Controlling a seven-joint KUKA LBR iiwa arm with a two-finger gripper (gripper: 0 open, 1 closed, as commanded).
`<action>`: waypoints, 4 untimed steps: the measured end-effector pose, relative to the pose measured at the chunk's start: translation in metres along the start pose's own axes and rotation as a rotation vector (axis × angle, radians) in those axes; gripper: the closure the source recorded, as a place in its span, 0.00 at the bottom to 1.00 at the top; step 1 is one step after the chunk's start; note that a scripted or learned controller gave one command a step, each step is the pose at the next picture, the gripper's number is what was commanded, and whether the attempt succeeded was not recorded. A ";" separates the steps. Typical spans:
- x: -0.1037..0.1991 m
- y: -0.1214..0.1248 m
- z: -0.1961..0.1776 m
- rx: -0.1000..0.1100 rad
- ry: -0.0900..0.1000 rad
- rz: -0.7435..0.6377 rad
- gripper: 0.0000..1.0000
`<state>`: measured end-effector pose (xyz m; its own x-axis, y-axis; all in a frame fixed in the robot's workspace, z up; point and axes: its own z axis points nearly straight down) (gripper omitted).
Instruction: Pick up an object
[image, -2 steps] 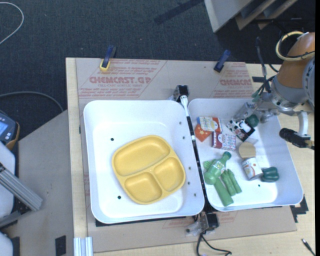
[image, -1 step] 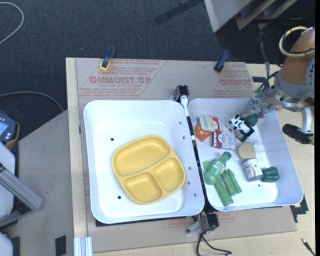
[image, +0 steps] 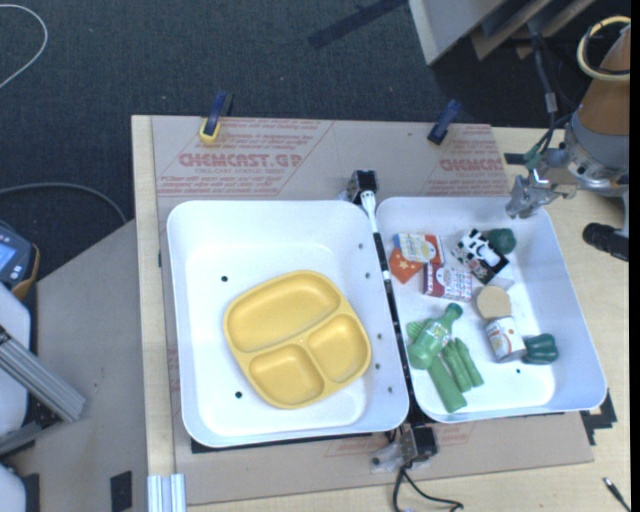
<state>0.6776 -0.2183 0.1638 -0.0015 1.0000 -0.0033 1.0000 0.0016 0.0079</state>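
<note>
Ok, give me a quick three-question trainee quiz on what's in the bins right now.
1. True or false: the yellow tray lies in the left bin.
2. Which is nearest the tool? A) green bottle B) cow toy C) yellow tray
3. Fill in: the tool hovers by the right bin's ____ rim, far or near.

Key: 1 true; 2 B; 3 far.
</note>
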 end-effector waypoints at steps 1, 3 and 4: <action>0.000 0.007 -0.045 0.000 0.000 0.001 1.00; 0.039 -0.032 -0.073 0.011 0.005 -0.001 1.00; 0.074 -0.068 -0.078 0.011 0.005 -0.001 1.00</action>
<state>0.6087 -0.1439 0.2414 -0.0025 1.0000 0.0019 1.0000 0.0025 -0.0033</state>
